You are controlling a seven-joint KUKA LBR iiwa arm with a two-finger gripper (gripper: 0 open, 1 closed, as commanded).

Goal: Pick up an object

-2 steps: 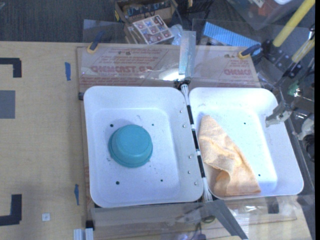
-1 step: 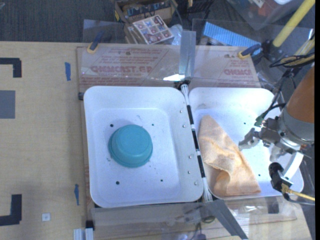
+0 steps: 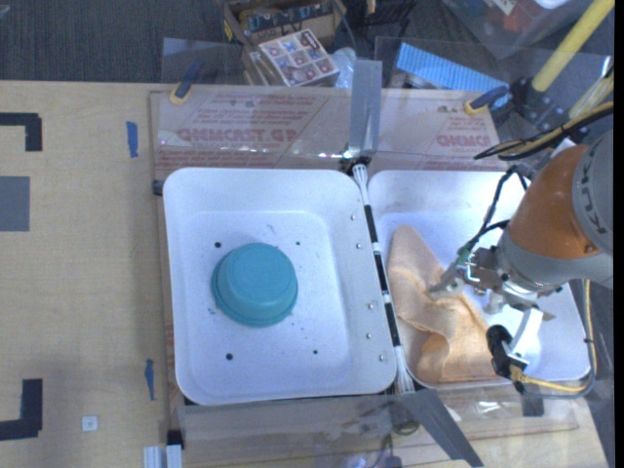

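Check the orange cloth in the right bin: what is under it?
The orange cloth lies crumpled on the white floor of the right bin. Its folds hide whatever might lie beneath. The gripper is over its right edge.

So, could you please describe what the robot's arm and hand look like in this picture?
The arm is grey, with a broad orange band above the wrist. Below it sits a grey metal hand with white parts. Black cables loop beside the arm, and a yellow cable trails under it.
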